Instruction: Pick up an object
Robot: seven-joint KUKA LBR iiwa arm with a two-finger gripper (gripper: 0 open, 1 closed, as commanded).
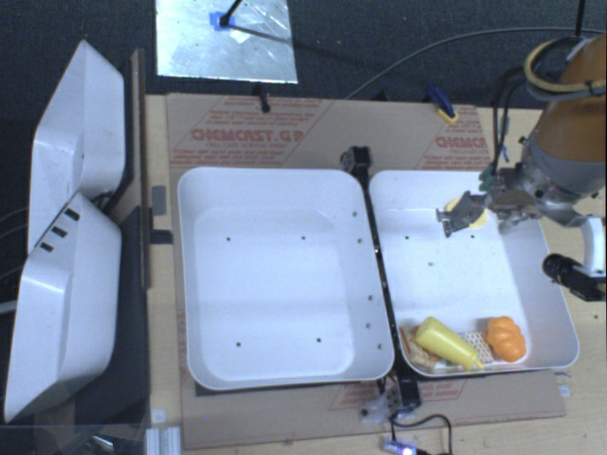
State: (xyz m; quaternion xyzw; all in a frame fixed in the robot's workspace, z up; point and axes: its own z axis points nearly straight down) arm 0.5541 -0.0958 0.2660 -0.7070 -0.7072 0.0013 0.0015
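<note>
and here's the grey two-finger gripper hanging over the upper part of the right-hand shallow white plastic bin, the grey arm with its orange band reaching in from the right. there's a small pale yellow something tucked right at the fingertips, looks pinched between them, though what it is stays too small to make out. the fingers sit close together around it, only a narrow gap.

well below the gripper, down along the near wall of that same bin, lies a yellow banana-shaped plastic toy, tilted, resting on a flat pale patterned card or mesh piece. just to the right of that, touching or nearly so, an orange rounded pumpkin-like toy.

off to the gripper's left, past the black divider, sits the left-hand shallow white bin. both bins rest on a brown printed cardboard sheet.
</note>
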